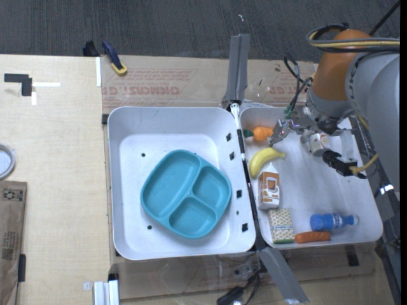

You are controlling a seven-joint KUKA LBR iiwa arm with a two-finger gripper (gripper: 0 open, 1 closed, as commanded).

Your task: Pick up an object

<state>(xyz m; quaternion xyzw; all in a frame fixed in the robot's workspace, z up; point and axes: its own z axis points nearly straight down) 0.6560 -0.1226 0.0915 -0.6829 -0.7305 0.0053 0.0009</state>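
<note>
Right bin point(356, 227): gripper point(283, 129) beside orange point(261, 133); banana point(265, 159) nr.

The arm point(369, 56) is cut off by the right edge, so its base lies out of view. The gripper point(284, 127) is small and cluttered with cables; whether its fingers are open or shut cannot be told. The orange object point(262, 133) beside it is too small to name. The print on the small carton point(269, 190) and the cracker packet point(280, 225) is illegible. At the left edge, a tape roll point(5, 162) and a brown paper bag point(11, 234) are cropped.
</note>
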